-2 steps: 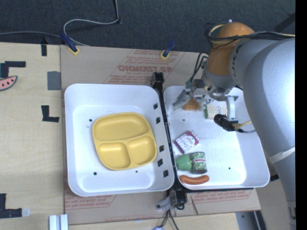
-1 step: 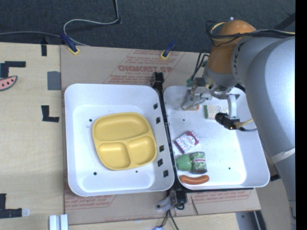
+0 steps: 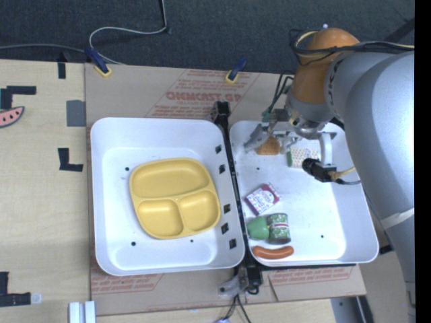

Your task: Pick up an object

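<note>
A small tan-brown object sits in the right bin, at about eleven o'clock from the bin's centre, close to the far wall and near the divider between the two bins. The gripper is right over it: one grey finger slants down to the object's nine o'clock side, and more of the gripper's metal parts lie at its three o'clock side. Whether the object is pinched between the fingers or only lying under them cannot be told, nor whether the jaws are open or closed.

Just at three o'clock from the brown object lies a small green-and-white packet, partly under the gripper's hardware. Well toward six o'clock, nearer the middle of the bin, is a maroon-and-white wrapped packet, tilted. Below that, a green can-like item lies on its side, and at the near rim an orange-red sausage shape lies along the wall. None of these touches the brown object.

The left bin holds a yellow divided plate with three compartments, roughly centred.

The arm enters from three o'clock, its broad grey body covering the right bin's right side; the orange band sits at twelve o'clock from the gripper, and the wrist points down into the bin's far-left corner. A black cable end hangs beside the wrist over the bin floor.
</note>
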You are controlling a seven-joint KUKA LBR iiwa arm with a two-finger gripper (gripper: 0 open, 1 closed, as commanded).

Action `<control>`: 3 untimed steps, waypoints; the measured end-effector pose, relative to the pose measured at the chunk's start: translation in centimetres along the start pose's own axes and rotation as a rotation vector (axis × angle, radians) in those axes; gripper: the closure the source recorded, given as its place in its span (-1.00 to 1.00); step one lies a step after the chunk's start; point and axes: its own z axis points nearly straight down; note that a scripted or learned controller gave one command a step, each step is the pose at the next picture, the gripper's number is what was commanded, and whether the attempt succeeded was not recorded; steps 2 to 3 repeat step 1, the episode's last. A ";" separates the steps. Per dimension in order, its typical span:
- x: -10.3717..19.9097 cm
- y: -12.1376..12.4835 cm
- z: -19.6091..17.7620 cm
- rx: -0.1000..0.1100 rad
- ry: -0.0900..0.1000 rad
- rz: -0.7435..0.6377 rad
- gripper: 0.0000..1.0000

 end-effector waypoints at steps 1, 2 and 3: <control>0.0 0.0 -1.0 0.001 0.000 -0.001 1.00; 0.0 0.0 -1.0 0.001 0.000 -0.001 1.00; 0.0 0.0 -1.0 0.001 0.000 -0.001 1.00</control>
